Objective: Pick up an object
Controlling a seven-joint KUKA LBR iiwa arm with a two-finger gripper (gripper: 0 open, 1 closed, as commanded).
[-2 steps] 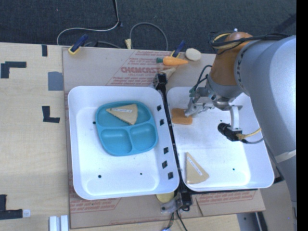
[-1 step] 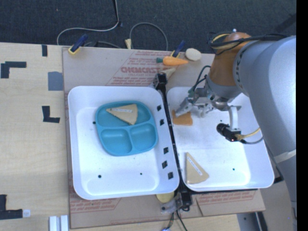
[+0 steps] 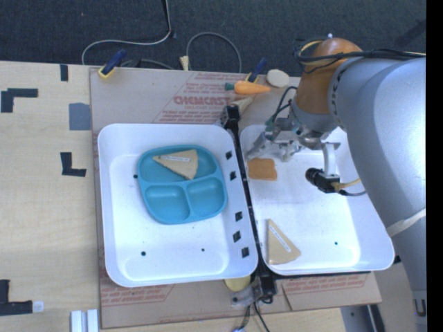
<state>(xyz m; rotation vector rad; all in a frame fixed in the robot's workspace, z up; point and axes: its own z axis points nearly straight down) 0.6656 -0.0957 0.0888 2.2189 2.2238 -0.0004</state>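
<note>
Hovering: tool (image 3: 271,144) just above brown square piece (image 3: 262,169), right bin (image 3: 377,251).

Grey arm (image 3: 387,137) entering from the right, its orange band (image 3: 320,81) above the wrist. The wrist bends downward, carrying the gripper (image 3: 271,146) low at the upper left of its reach; cables loop around the wrist and trail beside it.

Tan square slice (image 3: 262,169) flat in right bin, tan wedge (image 3: 279,243) flat near front.
</note>
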